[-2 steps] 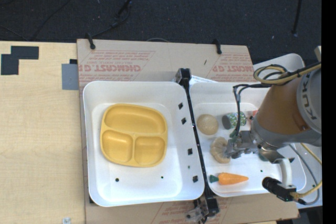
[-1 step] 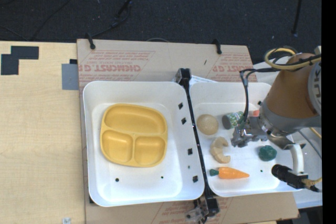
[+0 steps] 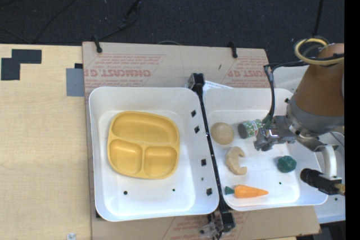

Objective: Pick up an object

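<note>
From above, you see two white bins on cardboard (image 3: pixel 169 64) over a pale wooden bench (image 3: pixel 39 149), with dark floor and cables behind. The left bin (image 3: pixel 101 121) holds a yellow divided plate (image 3: pixel 143 144). The right bin (image 3: pixel 225 95) holds a round beige ball (image 3: pixel 222 133), a curved beige piece (image 3: pixel 237 160), a carrot (image 3: pixel 250 191), a green lump (image 3: pixel 286 163) and a small bottle (image 3: pixel 250 128). Your gripper (image 3: pixel 265 140) sits low just beside that bottle; how its grip stands, you cannot tell.

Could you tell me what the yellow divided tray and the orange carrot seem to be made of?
Yellow divided tray: likely moulded plastic, matte, judging by its even colour and rounded compartments. Orange carrot: probably a plastic or rubber toy, given its smooth uniform orange; the view leaves this open.
</note>
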